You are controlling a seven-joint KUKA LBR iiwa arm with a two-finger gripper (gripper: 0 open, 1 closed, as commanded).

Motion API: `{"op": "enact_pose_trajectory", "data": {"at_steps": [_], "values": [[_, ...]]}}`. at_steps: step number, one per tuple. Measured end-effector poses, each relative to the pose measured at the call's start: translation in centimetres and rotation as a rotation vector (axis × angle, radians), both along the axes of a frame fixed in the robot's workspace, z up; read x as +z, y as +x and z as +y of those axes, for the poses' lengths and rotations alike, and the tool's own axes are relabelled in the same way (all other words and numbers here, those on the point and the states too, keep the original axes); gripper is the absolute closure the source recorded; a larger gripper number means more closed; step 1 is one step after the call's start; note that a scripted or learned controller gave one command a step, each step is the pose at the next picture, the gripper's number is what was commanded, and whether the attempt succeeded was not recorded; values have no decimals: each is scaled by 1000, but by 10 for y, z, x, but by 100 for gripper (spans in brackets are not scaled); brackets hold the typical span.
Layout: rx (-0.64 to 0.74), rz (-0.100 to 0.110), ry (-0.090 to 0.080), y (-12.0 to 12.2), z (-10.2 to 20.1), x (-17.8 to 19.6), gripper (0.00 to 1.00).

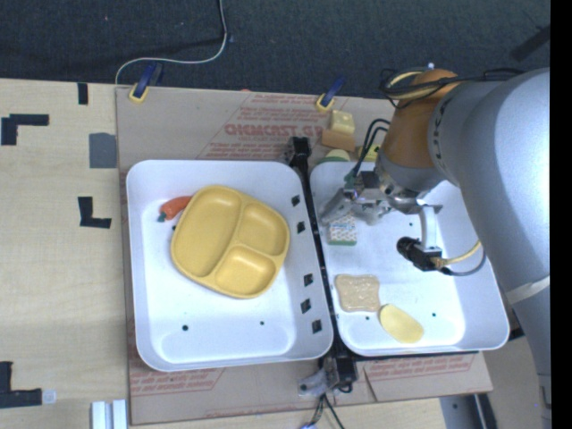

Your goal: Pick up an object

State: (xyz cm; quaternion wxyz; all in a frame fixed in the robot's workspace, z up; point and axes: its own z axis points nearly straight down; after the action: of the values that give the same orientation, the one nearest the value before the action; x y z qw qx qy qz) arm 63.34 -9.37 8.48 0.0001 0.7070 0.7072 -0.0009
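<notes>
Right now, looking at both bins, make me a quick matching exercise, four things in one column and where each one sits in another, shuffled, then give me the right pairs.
Things:
1. yellow divided plate
2. orange carrot
3. toast slice
4. hand

Places:
A. near part of the right bin, beside a yellow oval piece
B. far part of the right bin, over a small speckled block
C. middle of the left bin
D. left bin, tucked against the plate's far left edge

Pairs: 1-C, 2-D, 3-A, 4-B

white bins: 2 (143,266) (465,320) | yellow divided plate: 1 (231,241) | toast slice: 1 (357,293) | yellow oval piece: 1 (401,323) | orange carrot-like piece: 1 (174,206)
</notes>
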Motion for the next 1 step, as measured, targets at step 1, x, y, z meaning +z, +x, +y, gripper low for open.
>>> {"op": "enact_pose_trajectory", "data": {"at_steps": [1], "values": [[2, -2, 1, 20, -1, -1, 0]]}}
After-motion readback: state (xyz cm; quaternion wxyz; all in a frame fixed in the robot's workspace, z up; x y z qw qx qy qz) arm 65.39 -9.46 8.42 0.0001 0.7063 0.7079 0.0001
